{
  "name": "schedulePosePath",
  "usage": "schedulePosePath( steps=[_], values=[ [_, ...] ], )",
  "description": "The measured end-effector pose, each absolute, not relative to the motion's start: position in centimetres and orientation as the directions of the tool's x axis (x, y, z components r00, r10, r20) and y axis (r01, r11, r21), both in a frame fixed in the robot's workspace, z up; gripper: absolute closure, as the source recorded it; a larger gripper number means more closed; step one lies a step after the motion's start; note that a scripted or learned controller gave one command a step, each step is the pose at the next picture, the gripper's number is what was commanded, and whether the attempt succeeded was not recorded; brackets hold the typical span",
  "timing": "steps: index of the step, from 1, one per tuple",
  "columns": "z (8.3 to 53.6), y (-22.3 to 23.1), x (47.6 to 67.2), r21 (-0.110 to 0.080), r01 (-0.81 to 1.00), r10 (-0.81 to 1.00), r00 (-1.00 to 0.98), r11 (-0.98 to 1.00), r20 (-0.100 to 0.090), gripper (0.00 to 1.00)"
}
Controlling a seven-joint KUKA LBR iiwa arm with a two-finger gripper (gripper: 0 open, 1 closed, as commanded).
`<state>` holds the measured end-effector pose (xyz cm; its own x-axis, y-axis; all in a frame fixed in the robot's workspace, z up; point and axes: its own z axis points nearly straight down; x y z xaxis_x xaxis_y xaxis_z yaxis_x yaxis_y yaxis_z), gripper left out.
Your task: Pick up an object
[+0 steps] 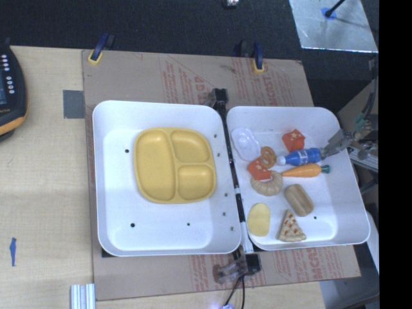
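The tool (336,145) hangs at the right bin's (347,232) far edge, near the blue bottle (300,157); whether it is clenched cannot be told.

Both bins white: left bin (109,230), right bin (344,227). Left one has a pale yellow divided tray (174,165). Right one is a mix: red cube (293,138) w/ a light mark on top, blue bottle (301,156) w/ white cap end, orange carrot (301,170) w/ green tip, brown pretzel (267,156), red-orange piece (259,170), tan bagel (266,185), brown bread roll (299,199), pale yellow oval (259,219), pizza slice (291,227) in tan w/ red spots, clear-whitish cup (244,142). Cardboard sheet (161,76) under bins brown w/ faded red print. Clamps (98,49) blue w/ yellow tips. Bench (38,192) light wood.
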<state>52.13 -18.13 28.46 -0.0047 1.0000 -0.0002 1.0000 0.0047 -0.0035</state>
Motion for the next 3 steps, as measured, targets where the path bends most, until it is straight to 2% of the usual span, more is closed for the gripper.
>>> schedulePosePath(
  steps=[1, 2, 3],
  values=[
    [14.8, -15.7, 59.4, -0.011, 1.0, 1.0, -0.01, 0.01, 0.003, 0.0],
    [9.4, -12.9, 65.3, 0.006, 1.0, 1.0, -0.008, 0.008, -0.007, 0.0],
    [9.2, -17.1, 62.5, -0.005, 1.0, 1.0, 0.0, 0.0, -0.001, 0.0]
  ],
)
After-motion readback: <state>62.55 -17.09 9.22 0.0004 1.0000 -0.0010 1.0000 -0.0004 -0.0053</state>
